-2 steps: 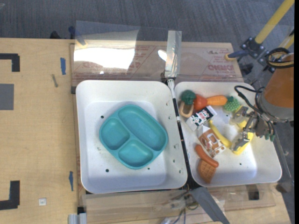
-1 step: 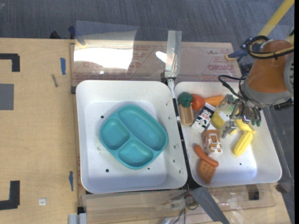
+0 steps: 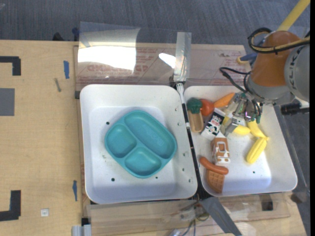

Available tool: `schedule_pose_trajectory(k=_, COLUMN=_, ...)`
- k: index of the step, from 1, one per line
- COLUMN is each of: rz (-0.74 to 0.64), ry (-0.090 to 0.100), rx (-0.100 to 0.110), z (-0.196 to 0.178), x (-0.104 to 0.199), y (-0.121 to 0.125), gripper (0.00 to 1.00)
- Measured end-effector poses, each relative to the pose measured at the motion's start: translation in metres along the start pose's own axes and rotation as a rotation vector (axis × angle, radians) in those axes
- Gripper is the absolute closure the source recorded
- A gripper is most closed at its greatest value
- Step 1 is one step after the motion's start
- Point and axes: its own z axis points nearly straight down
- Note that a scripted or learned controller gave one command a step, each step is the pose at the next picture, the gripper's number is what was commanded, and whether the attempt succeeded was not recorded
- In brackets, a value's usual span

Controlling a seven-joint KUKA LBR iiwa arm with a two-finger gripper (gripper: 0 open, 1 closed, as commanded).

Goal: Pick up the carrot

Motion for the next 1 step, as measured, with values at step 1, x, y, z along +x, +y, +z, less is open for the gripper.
schedule_pose_trajectory(k=1, rz=0.186, ry=0.001, rx=0.005, z=-0.0004, x=0.005, y=0.0148, gripper=0.0)
